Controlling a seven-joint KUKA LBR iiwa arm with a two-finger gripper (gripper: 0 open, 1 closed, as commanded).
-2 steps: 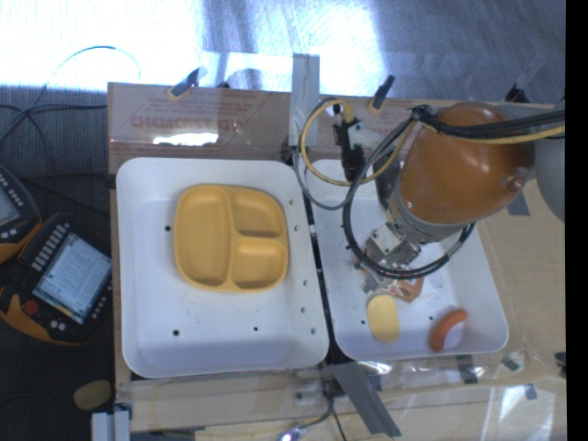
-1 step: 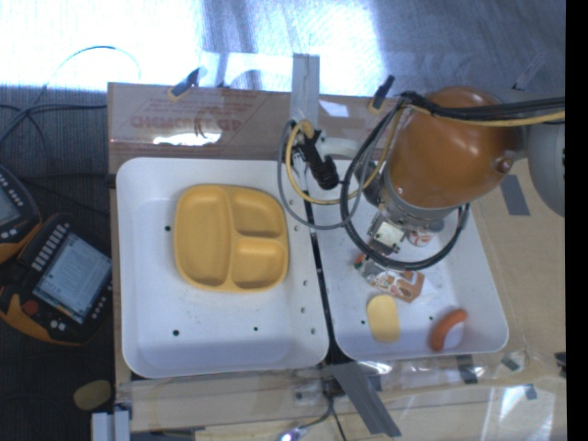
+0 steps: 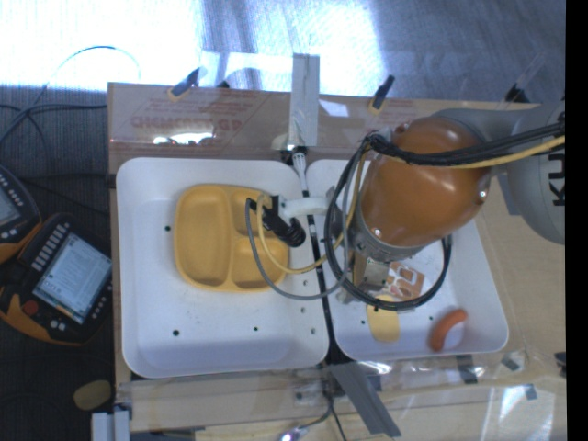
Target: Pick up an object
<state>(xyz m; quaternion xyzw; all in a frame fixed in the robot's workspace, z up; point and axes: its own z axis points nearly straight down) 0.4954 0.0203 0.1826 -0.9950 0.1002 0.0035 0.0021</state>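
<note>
A yellow divided tray (image 3: 220,237) lies in the left bin (image 3: 147,329). In the right bin (image 3: 485,292) I see a small orange-and-white rounded object (image 3: 447,329) at the front right, a flat yellow piece (image 3: 384,325) and an orange-and-white patterned item (image 3: 404,281). The arm's orange band (image 3: 423,186) hangs over the right bin. My gripper (image 3: 375,281) points down beneath it, just above the yellow piece and beside the patterned item. The wrist hides its tip, and part of the patterned item is covered too.
Grey cables loop from the wrist across the divider, with a black connector (image 3: 280,223) over the yellow tray's right edge. A cardboard sheet (image 3: 202,113) lies behind the bins. A control pendant (image 3: 64,278) sits off the bench at left.
</note>
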